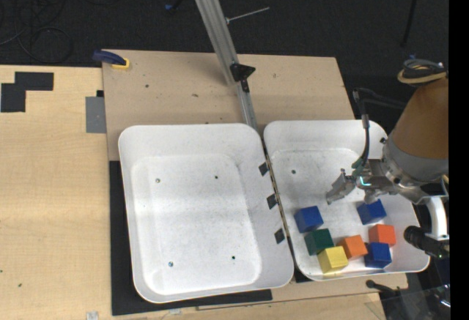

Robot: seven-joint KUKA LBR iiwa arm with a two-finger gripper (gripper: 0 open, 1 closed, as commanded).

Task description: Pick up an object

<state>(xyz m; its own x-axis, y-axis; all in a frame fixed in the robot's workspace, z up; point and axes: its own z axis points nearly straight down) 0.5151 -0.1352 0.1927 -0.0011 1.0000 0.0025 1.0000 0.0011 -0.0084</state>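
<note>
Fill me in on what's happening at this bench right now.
A grey KUKA arm reaches in from the right over the right bin, trying to pick up an object. Its claw hangs above the bin floor just left of a blue cube, with nothing visibly between its fingers. The other cubes, blue, green, yellow, orange, red-orange and another blue, sit clustered at the bin's near end.

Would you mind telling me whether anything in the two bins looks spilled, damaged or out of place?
Nothing stands out. The blocks, including the yellow block and green block, all sit loosely clustered inside the right bin, none over its rim. The gripper is above them.
</note>
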